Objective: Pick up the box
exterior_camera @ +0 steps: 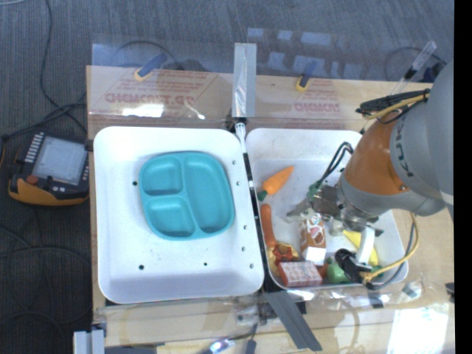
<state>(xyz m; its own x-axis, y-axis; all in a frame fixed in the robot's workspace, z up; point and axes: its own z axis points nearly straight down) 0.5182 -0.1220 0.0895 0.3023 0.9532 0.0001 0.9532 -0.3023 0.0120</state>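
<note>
- Over the right bin (pixel 383 142), the grey arm (pixel 383 169) hangs low; I cannot tell how its gripper (pixel 324 211) is set.
- At six o'clock in that bin lies the red box (pixel 299 273), amid clutter; I'd descend squarely, clear of the carrot (pixel 277 180).
- Its print is unreadable; cardboard (pixel 151 94) lettering beyond is mirrored, illegible.

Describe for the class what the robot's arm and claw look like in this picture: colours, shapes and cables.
The arm is bulky, rounded and grey, with an orange band above the wrist. Black and yellow cables run along it. The claw is a small cluster of grey metal and dark parts.
</note>
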